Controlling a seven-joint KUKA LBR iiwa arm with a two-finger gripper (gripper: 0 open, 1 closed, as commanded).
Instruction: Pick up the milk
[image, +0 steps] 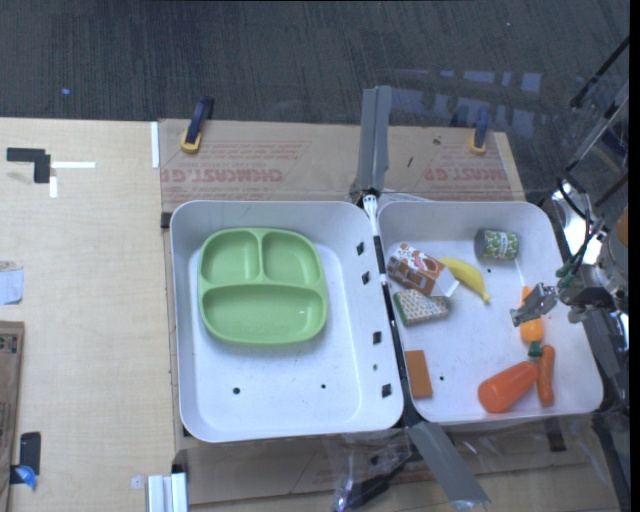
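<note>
The two-finger gripper (535, 305) is seen low at the right bin's (470, 405) right side, beside a small orange fruit (533, 330); its spread cannot be told. The approach step is judged in hand. The red-and-white milk carton (414, 268) lies left, beside the yellow banana (467, 276); a leftward reach is needed.

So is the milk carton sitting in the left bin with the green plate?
No, the milk carton lies in the right bin, beside the banana.

You find the milk (415, 269), a small red-and-white carton, lying tilted on its side. It sits in the right bin's upper left.
</note>
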